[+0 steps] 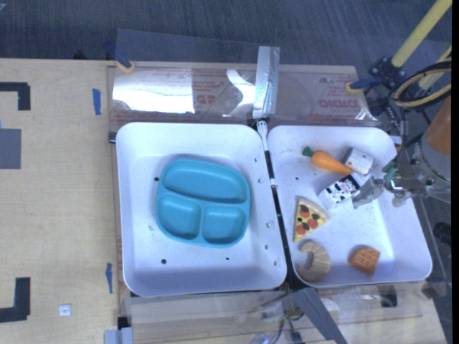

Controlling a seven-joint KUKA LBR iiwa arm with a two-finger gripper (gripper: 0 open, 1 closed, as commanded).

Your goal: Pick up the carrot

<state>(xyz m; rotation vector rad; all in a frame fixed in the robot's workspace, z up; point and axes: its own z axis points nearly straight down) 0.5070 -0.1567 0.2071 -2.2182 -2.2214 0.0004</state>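
— Carrot (328, 162)?

— Lies in the right bin (409, 224), in the far left part, not far from the divider between the two bins. Set at a slant, with the green tip toward the divider and the thick orange end toward the middle. Flat on the white floor.

— And around it?

— Just beside the thick end, a small white block (358, 161). Closer to the near side, a black-and-white spotted piece (341, 190). Below that, to the left, a toy pizza slice (309, 218). Along the near wall, a round tan piece (314, 258) and an orange waffle-like square (364, 259), well apart from the carrot.

— Hand (366, 192)?

— Reaches in from the right on the grey arm (439, 135), low over the right bin. Sits just beside the spotted piece, on its right side. Apart from the carrot, closer to the near side than the white block. Open or closed? Cannot tell from this angle, too small and too cluttered with metal. Cannot tell either whether touching the spotted piece or merely next to it.

— Left bin (136, 256)?

— Holds a blue plate (203, 201) with three compartments, roughly in the middle, turned a little askew.

— Underneath?

— Pale wooden counter (50, 192), bare to the left of the bins, marked with a few black corner shapes and bits of blue tape.
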